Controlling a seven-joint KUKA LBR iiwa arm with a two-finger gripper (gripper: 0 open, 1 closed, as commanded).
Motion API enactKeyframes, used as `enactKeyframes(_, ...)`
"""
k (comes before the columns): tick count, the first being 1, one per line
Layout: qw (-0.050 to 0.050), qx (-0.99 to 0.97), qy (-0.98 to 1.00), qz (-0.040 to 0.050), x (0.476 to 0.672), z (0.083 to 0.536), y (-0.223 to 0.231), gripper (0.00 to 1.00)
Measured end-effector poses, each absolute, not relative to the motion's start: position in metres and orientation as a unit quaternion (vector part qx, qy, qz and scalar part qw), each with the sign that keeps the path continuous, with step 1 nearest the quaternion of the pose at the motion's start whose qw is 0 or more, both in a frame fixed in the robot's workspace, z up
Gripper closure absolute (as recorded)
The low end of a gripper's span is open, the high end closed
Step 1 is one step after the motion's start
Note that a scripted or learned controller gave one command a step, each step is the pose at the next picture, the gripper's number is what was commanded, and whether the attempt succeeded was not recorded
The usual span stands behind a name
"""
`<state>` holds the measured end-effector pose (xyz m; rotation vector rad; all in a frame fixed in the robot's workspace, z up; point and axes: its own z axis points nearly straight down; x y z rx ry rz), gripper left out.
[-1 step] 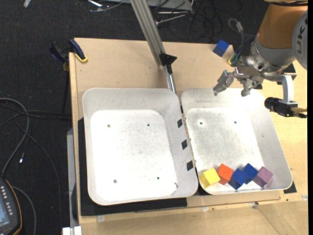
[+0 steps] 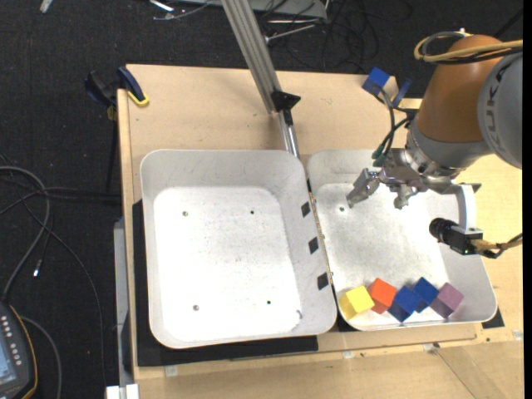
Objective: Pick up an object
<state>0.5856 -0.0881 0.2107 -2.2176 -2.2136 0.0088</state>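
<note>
Several small blocks lie in a row along the near edge of the right bin: a yellow block, an orange block, two blue blocks and a purple block. My gripper hangs over the far part of that bin, well behind the blocks. Its fingers are spread open and nothing is between them.
The left bin sits beside the right one. A slanted metal pole comes down to the gap between the bins at the back. A blue clamp sits at the bench's far right, another clamp at its far left corner.
</note>
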Motion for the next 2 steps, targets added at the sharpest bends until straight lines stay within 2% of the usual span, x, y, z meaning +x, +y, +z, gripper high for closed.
enactKeyframes(1, 0.001, -0.709, -0.705, 0.0018, 0.564, 0.191, -0.129, 0.0)
enactKeyframes(2, 0.005, -0.708, -0.706, 0.003, 0.494, 0.13, -0.115, 0.0)
